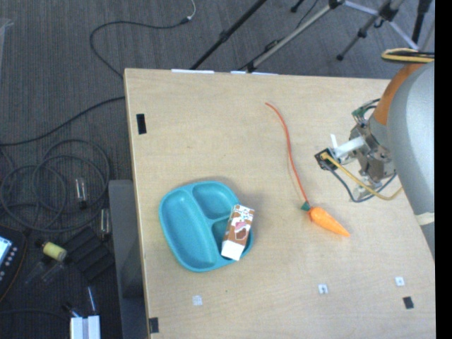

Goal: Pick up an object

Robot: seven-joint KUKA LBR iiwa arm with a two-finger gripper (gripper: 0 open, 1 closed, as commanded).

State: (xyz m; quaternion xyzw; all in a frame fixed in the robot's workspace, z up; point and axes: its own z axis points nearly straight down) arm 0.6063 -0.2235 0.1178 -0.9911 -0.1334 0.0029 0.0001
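On bench, orange carrot point(328, 220), long thin tail

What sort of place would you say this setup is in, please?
Most likely a robotics lab. A robot arm with exposed wiring reaches over a plain wooden table holding toy props: a blue divided plate, a small carton and a toy carrot. Loose cables and tripod legs lie on grey carpet.
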